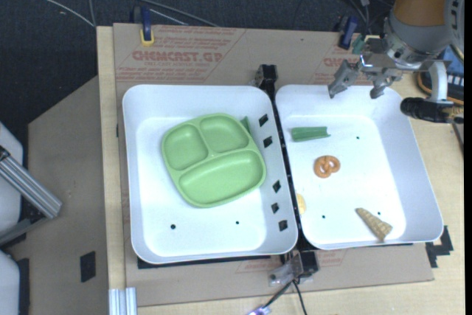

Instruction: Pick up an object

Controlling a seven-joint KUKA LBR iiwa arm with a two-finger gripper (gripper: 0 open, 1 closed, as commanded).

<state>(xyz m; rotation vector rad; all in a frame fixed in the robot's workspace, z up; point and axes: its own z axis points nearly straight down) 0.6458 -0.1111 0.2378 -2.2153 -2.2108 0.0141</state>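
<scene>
In the right bin (413, 158) lie a green bean-like strip (309, 133) near the back left, an orange pretzel (326, 166) in the middle, and a tan cone-shaped piece (374, 223) toward the front right. A small yellow bit (300, 204) rests against the bin's left wall. My gripper (359, 87) hangs over the back rim of the right bin, above and to the right of the green strip. Its two fingers are spread apart and open, with nothing between them.
The left bin (147, 217) holds a green divided plate (213, 159). A black divider with clips (274, 158) runs between the bins. Blue clamps (147, 24) sit on the cardboard at the back. Cables cross the dark floor behind.
</scene>
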